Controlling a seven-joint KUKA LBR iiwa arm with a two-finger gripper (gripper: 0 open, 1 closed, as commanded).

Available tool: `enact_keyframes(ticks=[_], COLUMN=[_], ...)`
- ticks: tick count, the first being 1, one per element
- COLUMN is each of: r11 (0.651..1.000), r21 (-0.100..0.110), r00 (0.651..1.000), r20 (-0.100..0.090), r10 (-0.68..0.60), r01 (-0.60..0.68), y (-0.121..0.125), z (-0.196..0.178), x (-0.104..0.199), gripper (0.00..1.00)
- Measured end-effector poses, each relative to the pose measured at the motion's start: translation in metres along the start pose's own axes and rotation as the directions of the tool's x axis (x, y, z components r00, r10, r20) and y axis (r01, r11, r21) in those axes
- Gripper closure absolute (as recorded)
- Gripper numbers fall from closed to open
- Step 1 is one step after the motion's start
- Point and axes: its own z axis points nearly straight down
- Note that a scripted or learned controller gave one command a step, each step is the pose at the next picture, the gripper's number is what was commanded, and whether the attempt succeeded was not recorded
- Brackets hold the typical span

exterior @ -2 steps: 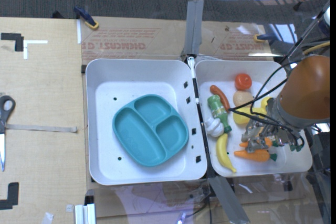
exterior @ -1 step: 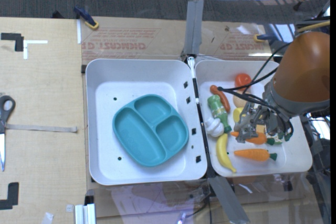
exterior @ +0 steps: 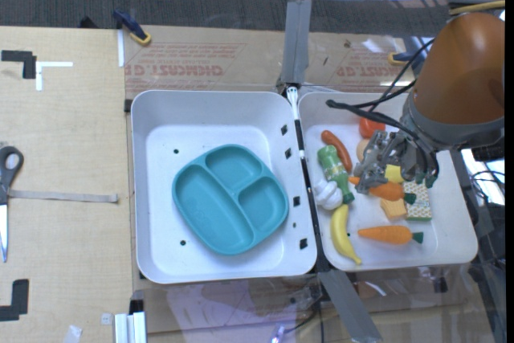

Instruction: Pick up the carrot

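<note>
The gripper [exterior: 376, 165] hangs low inside the right bin [exterior: 450, 249], its metal fingers buried among toy foods; whether they are parted or closed cannot be told from above, and nothing can be seen clasped between them. The carrot [exterior: 389, 234] lies on its side near the right bin's front wall, orange body pointing toward the banana [exterior: 344, 234], green stub at the far end, apart from the gripper. Just behind the carrot sit a small orange piece [exterior: 393, 208] and a speckled sponge-like block [exterior: 418, 207]. A green bottle-shaped toy [exterior: 334, 168] and a red sausage [exterior: 336, 148] lie along the right bin's left side, with a white garlic bulb [exterior: 326, 192] below them. The arm's orange band [exterior: 467, 68] looms over the right bin's back corner. In the left bin [exterior: 152, 253] rests a teal divided plate [exterior: 230, 198]. Scissors [exterior: 7, 189] lie on the counter [exterior: 64, 132] well left of the left bin.
</note>
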Motion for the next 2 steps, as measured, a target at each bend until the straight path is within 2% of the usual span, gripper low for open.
enact_keyframes(ticks=[1,2], r11=[0.939,0.914], r21=[-0.001,-0.001], r00=[0.939,0.914], r20=[-0.003,0.001], r10=[-0.344,-0.406], r01=[0.344,0.406], y=[-0.044,-0.001], z=[0.132,0.032], x=[0.029,0.033], gripper=[1.00,1.00])
